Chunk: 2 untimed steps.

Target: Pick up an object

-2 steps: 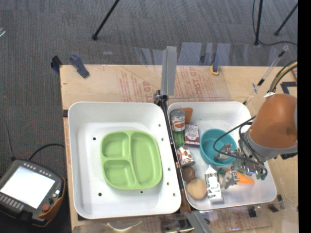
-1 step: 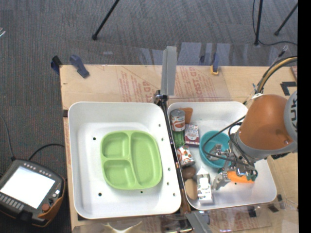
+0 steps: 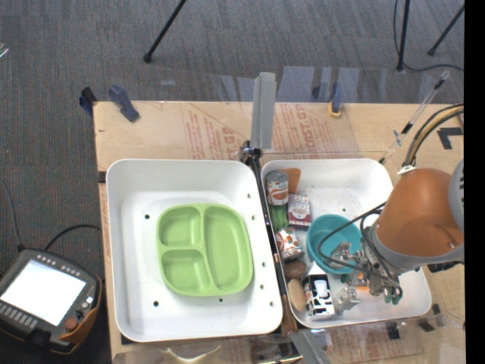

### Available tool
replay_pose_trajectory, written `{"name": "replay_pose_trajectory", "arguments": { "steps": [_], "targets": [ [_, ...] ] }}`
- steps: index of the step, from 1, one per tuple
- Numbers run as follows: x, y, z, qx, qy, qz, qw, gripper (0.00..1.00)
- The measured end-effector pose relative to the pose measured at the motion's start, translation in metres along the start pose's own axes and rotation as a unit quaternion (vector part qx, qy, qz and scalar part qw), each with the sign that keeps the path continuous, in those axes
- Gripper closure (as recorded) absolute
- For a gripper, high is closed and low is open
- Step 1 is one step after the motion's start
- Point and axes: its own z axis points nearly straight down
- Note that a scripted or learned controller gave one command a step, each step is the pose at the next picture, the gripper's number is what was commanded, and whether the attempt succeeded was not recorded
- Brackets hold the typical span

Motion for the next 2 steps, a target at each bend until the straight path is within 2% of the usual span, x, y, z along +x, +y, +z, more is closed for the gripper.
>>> {"name": "replay_pose_trajectory", "arguments": {
  "steps": [1, 2],
  "targets": [
    [-0.042, 0.042, -0.001, 0.002, -0.001, -0.069, 0.9976, 0.00],
    [-0.098, 0.003, -0.001, 0.000, -0.002, -0.110, 0.9939, 0.00]
  ]
}}
